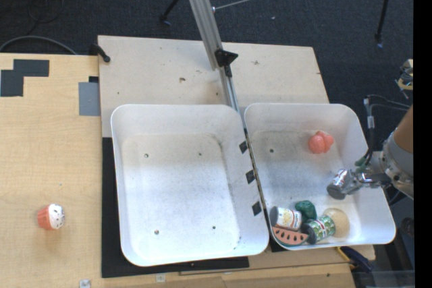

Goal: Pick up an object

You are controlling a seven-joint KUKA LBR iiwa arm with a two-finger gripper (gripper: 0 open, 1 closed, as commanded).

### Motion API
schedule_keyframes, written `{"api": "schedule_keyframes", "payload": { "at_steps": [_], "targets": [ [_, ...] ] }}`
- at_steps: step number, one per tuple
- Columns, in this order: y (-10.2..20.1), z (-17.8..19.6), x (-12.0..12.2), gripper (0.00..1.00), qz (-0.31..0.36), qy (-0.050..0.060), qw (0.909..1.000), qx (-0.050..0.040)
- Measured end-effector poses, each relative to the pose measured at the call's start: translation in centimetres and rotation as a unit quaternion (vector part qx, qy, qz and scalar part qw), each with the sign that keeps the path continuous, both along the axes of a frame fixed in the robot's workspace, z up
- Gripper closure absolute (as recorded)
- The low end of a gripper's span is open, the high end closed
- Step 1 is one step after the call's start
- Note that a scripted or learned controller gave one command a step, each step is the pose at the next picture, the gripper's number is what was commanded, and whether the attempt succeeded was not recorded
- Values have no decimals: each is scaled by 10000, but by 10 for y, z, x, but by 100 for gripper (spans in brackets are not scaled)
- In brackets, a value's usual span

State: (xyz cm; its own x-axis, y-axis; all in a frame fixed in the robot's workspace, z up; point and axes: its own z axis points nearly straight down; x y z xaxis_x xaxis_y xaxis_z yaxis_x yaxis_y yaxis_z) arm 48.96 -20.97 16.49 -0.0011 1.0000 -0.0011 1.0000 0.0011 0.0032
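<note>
Reaching in from the right edge, I am hanging my gripper (339, 184) over the right bin (351, 119); whether it is clenched I cannot tell, too small and glary. Most of my arm is cut off. Red ball (321, 142) sitting nearby; cans (305, 220) crowding the near corner.

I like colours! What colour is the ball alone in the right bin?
The ball is orange-red, as the camera view shows.

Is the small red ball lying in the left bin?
No, the red ball lies in the right bin, near its far wall.
</note>
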Motion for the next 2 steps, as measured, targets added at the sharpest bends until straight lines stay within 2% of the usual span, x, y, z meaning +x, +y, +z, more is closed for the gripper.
{"api": "schedule_keyframes", "payload": {
  "at_steps": [2],
  "targets": [
    [-1,115,-1,100,3,-1,10000,-2]
  ]
}}
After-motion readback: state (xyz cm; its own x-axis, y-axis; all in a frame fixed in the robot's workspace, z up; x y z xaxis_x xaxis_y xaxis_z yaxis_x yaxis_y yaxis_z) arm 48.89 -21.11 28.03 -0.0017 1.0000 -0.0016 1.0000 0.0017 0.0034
